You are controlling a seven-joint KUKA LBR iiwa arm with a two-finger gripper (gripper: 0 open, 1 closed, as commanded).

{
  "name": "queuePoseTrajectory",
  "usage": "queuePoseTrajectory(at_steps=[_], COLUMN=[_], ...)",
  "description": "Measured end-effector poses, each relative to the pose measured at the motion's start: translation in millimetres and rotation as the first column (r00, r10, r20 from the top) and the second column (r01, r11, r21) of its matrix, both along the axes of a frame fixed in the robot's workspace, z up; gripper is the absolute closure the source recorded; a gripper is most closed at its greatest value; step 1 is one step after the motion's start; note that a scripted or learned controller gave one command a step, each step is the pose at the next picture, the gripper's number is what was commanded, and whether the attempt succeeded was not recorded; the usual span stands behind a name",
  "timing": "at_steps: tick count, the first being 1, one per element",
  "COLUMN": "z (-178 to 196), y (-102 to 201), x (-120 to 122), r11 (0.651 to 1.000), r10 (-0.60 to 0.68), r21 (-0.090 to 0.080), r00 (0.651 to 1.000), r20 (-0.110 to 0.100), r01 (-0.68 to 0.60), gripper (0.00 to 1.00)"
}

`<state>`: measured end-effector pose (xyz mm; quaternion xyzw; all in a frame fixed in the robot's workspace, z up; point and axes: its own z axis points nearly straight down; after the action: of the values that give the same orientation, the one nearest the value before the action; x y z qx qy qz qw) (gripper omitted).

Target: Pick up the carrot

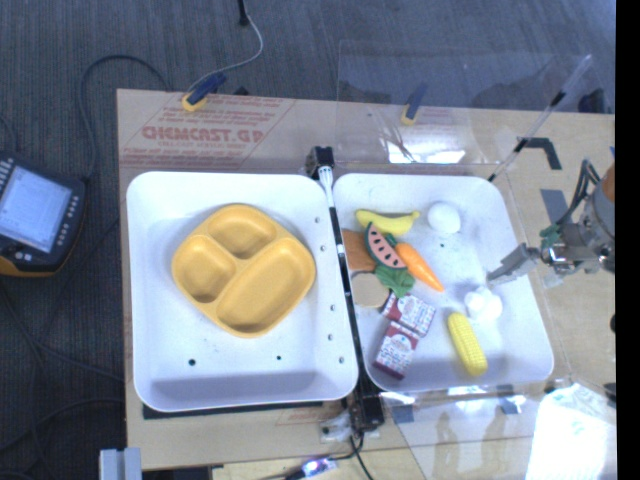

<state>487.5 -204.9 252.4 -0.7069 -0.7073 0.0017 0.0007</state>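
Camera view: bench (200, 128) on dark carpet (100, 18)

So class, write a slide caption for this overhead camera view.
Gripper at the right bin's edge; carrot untouched among toy foods.

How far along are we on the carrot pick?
Nothing looks done yet: the carrot lies in the right bin, beside the watermelon slice. The gripper sits at that bin's right side, apart from the carrot. Left: reach over, grasp the carrot, lift it.
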Motion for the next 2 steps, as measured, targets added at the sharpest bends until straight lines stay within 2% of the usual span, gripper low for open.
queuePoseTrajectory(at_steps=[1, 2], z=[-152, -161], y=[3, 76], x=[78, 78], r11=[1.000, 0.995], r10=[0.006, 0.103], r21=[-0.001, -0.009], r00=[1.000, 0.995], r20=[0.007, 0.018], r01=[-0.006, -0.103], gripper=[0.00, 0.00])
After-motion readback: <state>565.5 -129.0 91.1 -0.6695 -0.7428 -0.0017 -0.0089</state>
